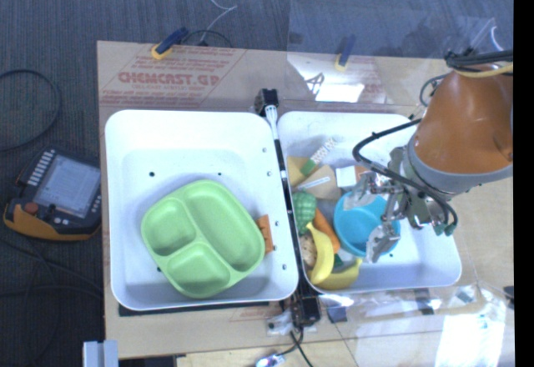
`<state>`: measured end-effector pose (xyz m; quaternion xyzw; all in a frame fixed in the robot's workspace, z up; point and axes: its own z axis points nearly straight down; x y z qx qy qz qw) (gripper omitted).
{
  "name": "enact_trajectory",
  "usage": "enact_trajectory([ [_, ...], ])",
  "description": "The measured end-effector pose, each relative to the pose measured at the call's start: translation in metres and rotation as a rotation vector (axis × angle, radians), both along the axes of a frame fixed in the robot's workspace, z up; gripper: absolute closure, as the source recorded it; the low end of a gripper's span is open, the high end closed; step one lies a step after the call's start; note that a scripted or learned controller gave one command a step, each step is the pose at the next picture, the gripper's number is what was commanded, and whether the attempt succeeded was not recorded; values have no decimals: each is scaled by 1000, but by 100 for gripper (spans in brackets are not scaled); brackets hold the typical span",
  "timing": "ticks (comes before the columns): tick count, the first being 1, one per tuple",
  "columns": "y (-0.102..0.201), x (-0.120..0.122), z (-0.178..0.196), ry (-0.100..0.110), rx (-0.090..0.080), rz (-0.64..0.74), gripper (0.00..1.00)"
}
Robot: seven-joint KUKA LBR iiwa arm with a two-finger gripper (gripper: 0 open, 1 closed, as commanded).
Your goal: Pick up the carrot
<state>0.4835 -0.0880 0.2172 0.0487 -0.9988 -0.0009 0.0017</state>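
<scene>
The carrot [324,232] is a short orange piece in the right bin [434,269], lying between the yellow banana [327,267] and the blue cup [359,223]. My gripper [380,213] hangs over the right side of the blue cup, to the right of the carrot. It is open, with one metal finger [372,185] toward the back and the other toward the front. Nothing is held between them. The arm's orange band [467,128] hides the bin's back right part.
A green item [304,210], a tan block [317,182] and a small white packet [324,148] crowd the right bin's left half. The left bin [125,190] holds a green divided plate [201,236] with a small orange piece [265,233] at its right edge.
</scene>
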Motion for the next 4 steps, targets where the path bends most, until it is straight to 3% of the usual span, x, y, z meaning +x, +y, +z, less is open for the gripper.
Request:
enact_trajectory([
  [1,74,21,-35,0,1,-111,0],
  [2,50,1,-33,-4,-3,-336,0],
  [3,85,16,-34,-3,-2,-418,0],
  [4,105,1,-34,-2,-3,-601,0],
])
